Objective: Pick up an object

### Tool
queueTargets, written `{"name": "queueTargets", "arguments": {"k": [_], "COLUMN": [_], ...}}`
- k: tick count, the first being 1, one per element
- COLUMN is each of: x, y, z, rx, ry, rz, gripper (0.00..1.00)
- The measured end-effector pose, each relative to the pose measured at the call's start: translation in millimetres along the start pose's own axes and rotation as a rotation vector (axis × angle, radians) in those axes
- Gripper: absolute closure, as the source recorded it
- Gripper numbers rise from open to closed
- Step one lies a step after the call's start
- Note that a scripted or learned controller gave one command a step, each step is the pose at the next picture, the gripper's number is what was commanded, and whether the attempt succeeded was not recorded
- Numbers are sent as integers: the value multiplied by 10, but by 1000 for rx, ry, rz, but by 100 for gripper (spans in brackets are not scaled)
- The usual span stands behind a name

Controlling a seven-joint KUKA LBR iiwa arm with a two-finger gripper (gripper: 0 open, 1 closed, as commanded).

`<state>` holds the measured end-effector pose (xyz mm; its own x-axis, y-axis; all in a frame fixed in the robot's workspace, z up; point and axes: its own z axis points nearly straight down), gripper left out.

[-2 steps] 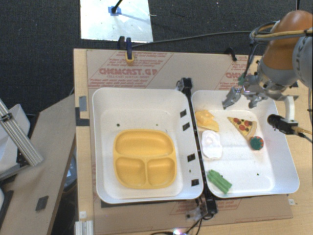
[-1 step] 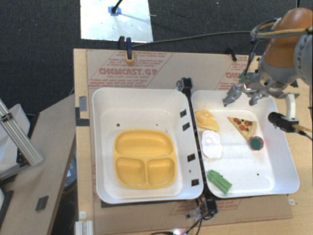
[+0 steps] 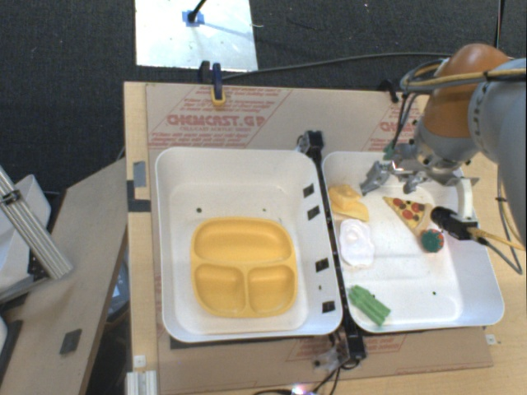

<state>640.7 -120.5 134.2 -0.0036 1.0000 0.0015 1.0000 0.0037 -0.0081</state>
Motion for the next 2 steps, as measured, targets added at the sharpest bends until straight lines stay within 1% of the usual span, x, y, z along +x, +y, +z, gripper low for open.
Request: {"name": "queueTargets", "arguments": {"k": [1, 2], "x": [2, 1], "y": [27, 19], "z": [385, 333], "rx": [-12, -7], "ry": [-2, -1], "rz": [0, -1], "gripper": [0, 100]}}
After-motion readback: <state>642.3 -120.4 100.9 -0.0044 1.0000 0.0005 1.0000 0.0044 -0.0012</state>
